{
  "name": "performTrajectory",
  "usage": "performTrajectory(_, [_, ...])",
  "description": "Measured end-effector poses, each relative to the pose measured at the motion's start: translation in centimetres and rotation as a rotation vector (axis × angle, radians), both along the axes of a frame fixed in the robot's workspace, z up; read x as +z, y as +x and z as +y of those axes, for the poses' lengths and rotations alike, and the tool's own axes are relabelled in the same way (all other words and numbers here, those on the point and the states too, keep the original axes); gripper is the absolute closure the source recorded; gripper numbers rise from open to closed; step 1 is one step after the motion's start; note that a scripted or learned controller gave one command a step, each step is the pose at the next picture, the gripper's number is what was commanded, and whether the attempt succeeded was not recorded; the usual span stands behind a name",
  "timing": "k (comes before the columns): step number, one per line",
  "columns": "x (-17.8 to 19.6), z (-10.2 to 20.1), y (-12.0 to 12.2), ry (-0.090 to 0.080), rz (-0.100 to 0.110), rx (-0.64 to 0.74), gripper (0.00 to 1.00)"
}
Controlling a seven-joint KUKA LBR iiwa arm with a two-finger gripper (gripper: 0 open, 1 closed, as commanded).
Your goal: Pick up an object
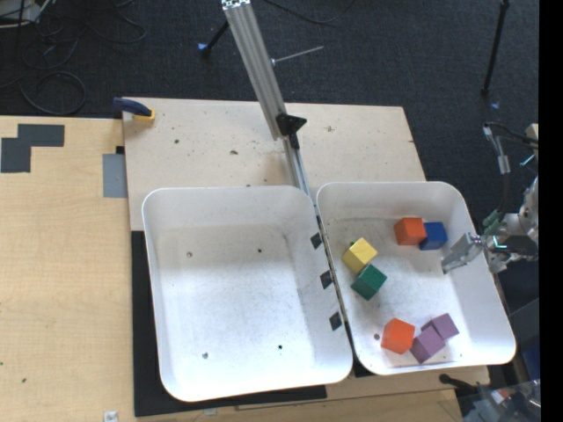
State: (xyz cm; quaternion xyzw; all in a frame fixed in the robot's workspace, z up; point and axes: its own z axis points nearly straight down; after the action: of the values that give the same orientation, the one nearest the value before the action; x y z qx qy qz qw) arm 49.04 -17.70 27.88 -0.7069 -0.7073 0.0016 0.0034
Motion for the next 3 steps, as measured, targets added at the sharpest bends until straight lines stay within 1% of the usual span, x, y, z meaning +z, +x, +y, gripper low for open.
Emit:
performTrajectory(1, [0.2,-0.1,0.0,-0.002,-0.005,-0.002,0.0])
performTrajectory(2, [-4.3,0.4,0.5,0.0,0.0,-0.001,0.0])
performTrajectory(3, [-10.2,1.4,0.1,0.001,0.003,-0.002,0.0])
